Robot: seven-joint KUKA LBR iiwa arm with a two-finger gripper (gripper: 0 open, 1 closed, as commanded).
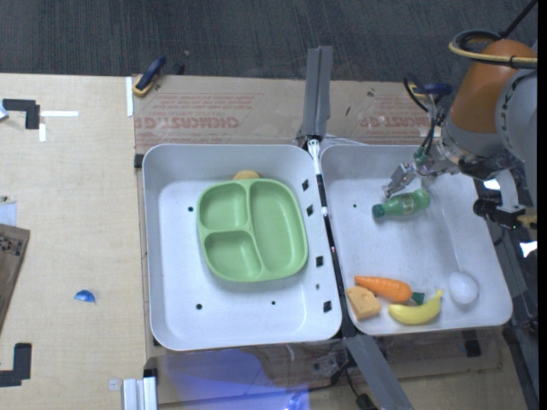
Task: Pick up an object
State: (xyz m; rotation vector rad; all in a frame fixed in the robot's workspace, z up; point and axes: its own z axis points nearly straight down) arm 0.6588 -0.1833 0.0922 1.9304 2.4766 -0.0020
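In the right bin, a green bottle lies on its side near the back. My gripper hangs just above and behind the bottle, open, with nothing between its fingers. Along the bin's front edge lie an orange carrot, a yellow banana, a tan chunk and a white ball.
The left bin holds a green divided plate, with a small yellow object peeking out behind it. A grey divider stands between the bins at the back. Cables trail off the arm near the right bin's far corner.
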